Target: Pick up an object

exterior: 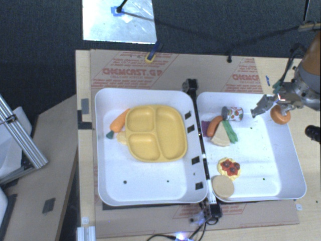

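From my station, at three o'clock, I see the arm (311,74): a rounded grey body with a tan-orange band at its upper part. A thin dark cable loops along its side. The gripper (262,107) is a grey, angular metal piece, blurred at its tip.

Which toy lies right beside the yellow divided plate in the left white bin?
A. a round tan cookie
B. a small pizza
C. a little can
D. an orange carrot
D: the orange toy carrot lies against the upper left edge of the yellow three-compartment plastic plate in the left white bin, whereas the pizza, can and cookie all sit in the right white bin.
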`<state>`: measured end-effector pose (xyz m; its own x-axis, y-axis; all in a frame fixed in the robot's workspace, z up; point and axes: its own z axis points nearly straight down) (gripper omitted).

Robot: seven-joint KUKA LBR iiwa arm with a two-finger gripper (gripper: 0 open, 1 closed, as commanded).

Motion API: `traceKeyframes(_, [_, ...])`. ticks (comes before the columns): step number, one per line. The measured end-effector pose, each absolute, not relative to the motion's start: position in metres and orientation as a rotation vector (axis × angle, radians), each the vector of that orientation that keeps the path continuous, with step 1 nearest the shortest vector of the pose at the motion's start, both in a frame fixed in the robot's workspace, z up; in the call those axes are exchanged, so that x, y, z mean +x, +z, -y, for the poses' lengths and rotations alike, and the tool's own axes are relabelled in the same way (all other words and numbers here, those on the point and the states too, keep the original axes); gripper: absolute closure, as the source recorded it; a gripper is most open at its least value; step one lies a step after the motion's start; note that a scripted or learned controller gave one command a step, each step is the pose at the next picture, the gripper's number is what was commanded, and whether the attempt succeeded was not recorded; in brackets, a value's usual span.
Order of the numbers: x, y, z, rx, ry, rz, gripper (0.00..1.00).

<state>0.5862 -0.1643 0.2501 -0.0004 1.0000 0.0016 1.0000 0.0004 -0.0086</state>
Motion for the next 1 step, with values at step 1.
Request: traceKeyframes(1, [0.5883, 0.2558, 0.1641, -2.219, -0.001, 2.225, 0.0])
